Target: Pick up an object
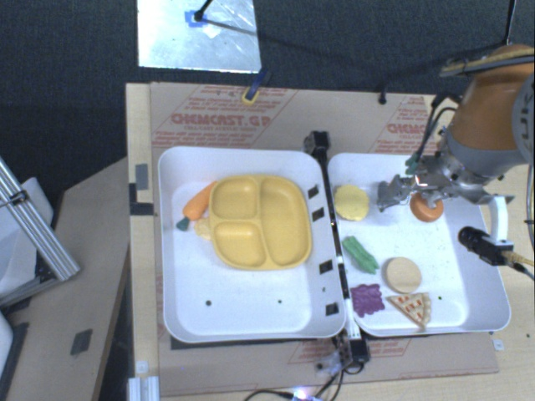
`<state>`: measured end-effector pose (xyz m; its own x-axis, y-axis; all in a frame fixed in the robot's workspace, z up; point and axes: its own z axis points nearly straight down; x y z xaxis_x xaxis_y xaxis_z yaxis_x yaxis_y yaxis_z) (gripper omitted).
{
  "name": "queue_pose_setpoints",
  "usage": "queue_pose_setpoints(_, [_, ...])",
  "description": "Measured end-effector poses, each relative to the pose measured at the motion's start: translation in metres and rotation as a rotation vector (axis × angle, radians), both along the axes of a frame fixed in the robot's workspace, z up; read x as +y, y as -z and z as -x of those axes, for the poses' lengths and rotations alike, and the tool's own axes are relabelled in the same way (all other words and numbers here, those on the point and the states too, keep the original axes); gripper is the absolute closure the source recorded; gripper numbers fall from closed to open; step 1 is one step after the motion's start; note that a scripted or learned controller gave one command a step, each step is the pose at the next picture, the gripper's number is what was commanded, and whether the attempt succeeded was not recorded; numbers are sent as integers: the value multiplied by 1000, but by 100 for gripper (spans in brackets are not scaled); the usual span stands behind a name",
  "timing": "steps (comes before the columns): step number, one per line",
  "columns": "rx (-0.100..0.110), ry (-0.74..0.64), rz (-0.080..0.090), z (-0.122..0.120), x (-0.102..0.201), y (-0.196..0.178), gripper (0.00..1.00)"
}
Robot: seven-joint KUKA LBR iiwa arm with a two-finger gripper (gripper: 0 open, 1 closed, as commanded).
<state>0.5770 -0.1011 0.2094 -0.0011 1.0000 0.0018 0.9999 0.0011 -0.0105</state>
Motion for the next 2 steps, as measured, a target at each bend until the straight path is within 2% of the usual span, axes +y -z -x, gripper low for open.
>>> queue_pose_setpoints(1, [-12, -2, 1, -3, 0, -6, 0])
queue_pose_setpoints(2, [-6, 0, 1, 1, 0, 57, 0])
